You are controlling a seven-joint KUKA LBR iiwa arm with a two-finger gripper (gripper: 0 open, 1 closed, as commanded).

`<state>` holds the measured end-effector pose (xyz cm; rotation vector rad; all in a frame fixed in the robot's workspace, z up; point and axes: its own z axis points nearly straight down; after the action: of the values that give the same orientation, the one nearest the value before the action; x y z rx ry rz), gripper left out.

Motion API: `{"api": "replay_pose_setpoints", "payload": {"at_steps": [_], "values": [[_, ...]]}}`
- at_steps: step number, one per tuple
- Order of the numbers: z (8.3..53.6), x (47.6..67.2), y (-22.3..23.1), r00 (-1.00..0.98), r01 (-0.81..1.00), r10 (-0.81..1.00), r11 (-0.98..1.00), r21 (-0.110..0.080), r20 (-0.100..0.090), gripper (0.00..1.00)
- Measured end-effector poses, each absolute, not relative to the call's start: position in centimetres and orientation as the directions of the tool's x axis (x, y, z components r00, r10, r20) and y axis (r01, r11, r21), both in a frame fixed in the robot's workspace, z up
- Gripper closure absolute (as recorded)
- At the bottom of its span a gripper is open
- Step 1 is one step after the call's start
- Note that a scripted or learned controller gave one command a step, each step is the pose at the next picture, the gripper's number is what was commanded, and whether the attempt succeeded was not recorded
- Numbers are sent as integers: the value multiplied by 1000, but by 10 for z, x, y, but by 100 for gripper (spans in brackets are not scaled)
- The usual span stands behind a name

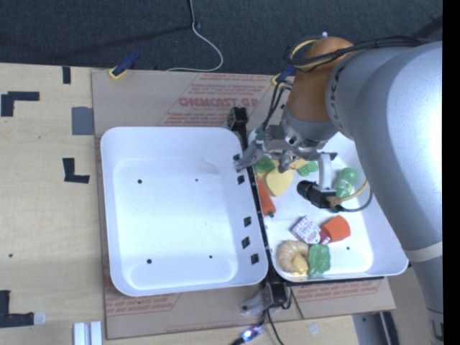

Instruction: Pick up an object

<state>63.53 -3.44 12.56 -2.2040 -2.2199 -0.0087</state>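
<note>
My gripper (275, 152) hangs low over the far left corner of the right bin (381, 254), the grey arm reaching in from the right. Directly beneath it lie a green piece (264, 166) and a pale yellow piece (280, 182). An orange carrot (267, 201) rests along the bin's left wall just in front of them. No object can be seen between the gripper's tips.
Further in the right bin lie a small green piece (307, 168), a green ball (346, 181), a red block (335, 228), a patterned packet (305, 229), a tan pastry (292, 254) and a green bag (318, 259). The left bin (115, 192) adjoins it.
</note>
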Motion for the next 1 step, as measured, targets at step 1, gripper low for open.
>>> {"api": "replay_pose_setpoints", "payload": {"at_steps": [1], "values": [[301,670,-60,-3,1000,1000,3,19,-3,0]]}}
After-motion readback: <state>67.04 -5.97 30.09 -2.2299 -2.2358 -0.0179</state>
